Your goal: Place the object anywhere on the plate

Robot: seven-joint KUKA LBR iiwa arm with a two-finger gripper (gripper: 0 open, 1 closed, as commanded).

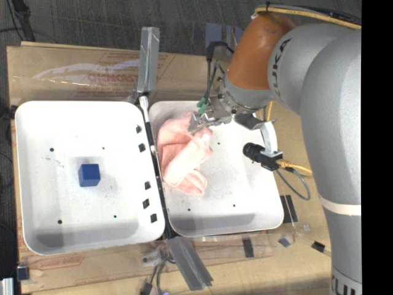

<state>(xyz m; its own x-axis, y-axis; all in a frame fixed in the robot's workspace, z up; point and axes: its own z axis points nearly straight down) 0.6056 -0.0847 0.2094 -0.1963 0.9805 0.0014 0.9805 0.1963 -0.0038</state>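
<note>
A small blue cube (89, 174) sits alone on the floor of the left bin (37, 128), left of its middle. In the left half of the right bin (245, 195) lies a soft pink shape (181, 155), folded or crumpled; I cannot tell whether it is a plate or a cloth. My gripper (201, 123) hangs low over the pink shape's upper right edge, touching or nearly touching it. The wrist hides the contact. Nothing blue is at the gripper.
The grey arm with its orange band (258, 48) reaches in from the right over the right bin's far side. A black fitting and a yellow cable (264, 155) hang over that bin's right part. A divider with black clips (150, 165) separates the bins.
</note>
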